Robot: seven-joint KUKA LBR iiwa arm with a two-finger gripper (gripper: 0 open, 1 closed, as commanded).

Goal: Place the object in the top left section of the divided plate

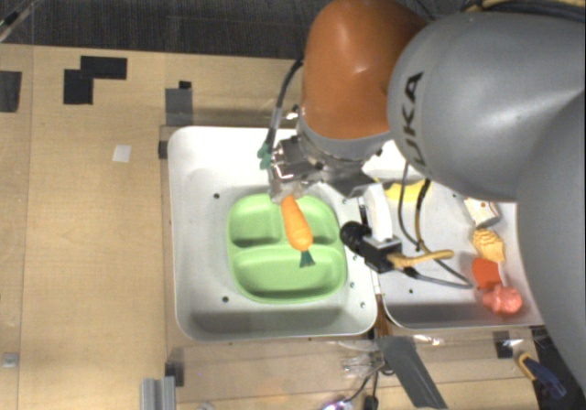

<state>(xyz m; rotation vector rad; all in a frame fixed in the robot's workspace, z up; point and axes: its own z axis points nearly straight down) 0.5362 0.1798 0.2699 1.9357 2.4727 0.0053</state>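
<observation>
The orange toy carrot [296, 223] sits over the green divided plate [245, 257], which rests in the left white bin [196, 243] near the centre of the frame. The carrot runs at a slant, its blunt end up under the gripper [285, 183] and its green leafy tip pointing towards the lower right, along the ridge between the plate's two upper sections and slightly onto the right-hand one. The gripper hangs directly over the carrot's upper end. Whether it is clamped on the carrot or has let go cannot be told, because the wrist hides the contact.

The slant probably comes from a grip at one end, which lets the long body trail away. As it stands, the carrot seems to need a nudge towards the frame's left to lie fully in the top left section.

The grey arm [494, 79] carries black lettering, of which "KU" reads clearly. Small toys, including a red block [485, 271], lie in the right bin [439, 309].
</observation>
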